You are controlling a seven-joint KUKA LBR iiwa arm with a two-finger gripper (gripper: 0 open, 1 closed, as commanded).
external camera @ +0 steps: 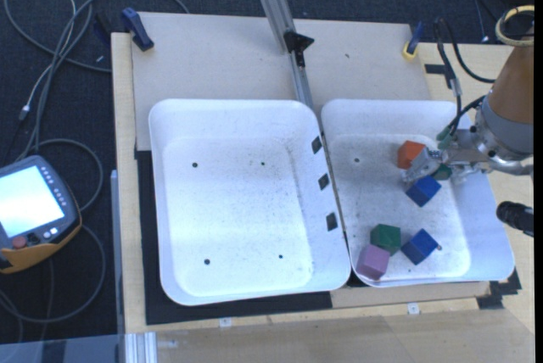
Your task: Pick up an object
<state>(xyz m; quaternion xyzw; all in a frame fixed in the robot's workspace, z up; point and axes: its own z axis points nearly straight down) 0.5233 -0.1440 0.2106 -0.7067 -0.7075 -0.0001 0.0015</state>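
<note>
In the right bin (pixel 484 209), your gripper (pixel 422 170) hangs between the orange block (pixel 411 153) and a blue block (pixel 423 190); you can't tell its grip state.

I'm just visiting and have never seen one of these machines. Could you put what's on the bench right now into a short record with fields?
arm: grey with an orange band, reaching in from the right over the right bin
tool: low in the right bin, between the orange block and a blue block
tool contents: cannot tell
near edge of right bin: green block, pink block, second blue block
left bin: white, speckled
beside the bench, left: handheld screen unit
</note>
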